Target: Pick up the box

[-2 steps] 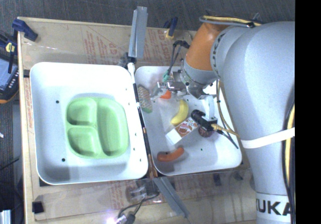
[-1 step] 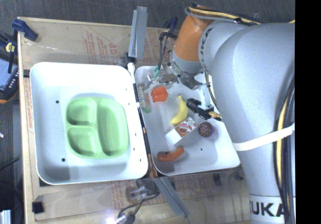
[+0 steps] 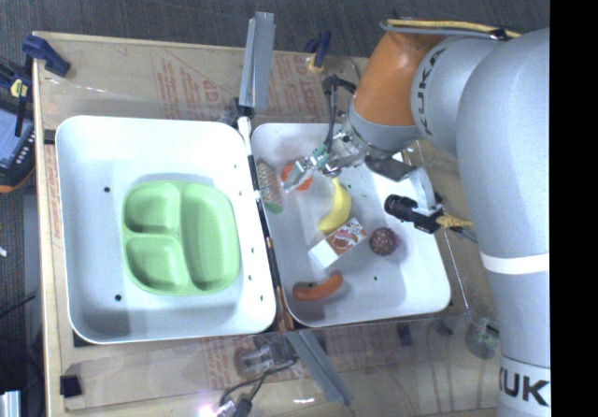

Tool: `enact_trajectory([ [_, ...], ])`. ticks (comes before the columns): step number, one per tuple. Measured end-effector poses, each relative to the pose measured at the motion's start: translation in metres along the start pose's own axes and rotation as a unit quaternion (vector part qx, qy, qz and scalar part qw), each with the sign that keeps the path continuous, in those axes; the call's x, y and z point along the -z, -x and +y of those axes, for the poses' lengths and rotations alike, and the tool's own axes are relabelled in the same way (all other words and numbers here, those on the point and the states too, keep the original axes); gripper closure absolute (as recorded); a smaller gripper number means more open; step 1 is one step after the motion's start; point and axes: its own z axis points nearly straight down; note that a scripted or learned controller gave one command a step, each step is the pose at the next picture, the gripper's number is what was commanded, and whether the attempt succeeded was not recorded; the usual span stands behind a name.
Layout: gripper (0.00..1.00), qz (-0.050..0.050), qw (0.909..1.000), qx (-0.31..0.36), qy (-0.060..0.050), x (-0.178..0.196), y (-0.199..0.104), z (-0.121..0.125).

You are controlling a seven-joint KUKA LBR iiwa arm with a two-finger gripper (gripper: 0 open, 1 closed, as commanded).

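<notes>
Arm (image 3: 486, 153): reaching over right bin (image 3: 425, 298). Left bin (image 3: 84, 219): holds green tray (image 3: 182, 237). Right bin: banana (image 3: 336, 207), sausage (image 3: 318, 289), box (image 3: 338, 244) at centre, below banana. Gripper (image 3: 313, 167): above bin's upper left, grip state cannot be told

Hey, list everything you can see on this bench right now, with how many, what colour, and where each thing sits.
bins: two, white, side by side on the bench
divided plate: one, light green, in the left bin
banana: one, yellow, middle of the right bin
box: one, small, white with a red and brown print, just below the banana
round item: one, dark maroon, right of the box
sausage: one, reddish brown, near the right bin's front edge
small items: a few, red and green, by the right bin's left wall
arm: one, grey with an orange band, reaching in from the right
tool: one, over the right bin's upper part, above the banana
</notes>
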Motion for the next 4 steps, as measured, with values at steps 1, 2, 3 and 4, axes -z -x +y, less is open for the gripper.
enact_trajectory([
  [1, 0.0, 0.0, 0.987, -0.16, 0.001, -0.048, 0.036, 0.026],
  [2, 0.0, 0.0, 0.9994, -0.035, 0.0, -0.048, 0.02, -0.075],
  [3, 0.0, -0.003, 0.9994, -0.034, 0.0, -0.048, -0.057, -0.108],
  [4, 0.0, -0.001, 1.0, -0.001, 0.002, 0.044, 0.02, -0.159],
])
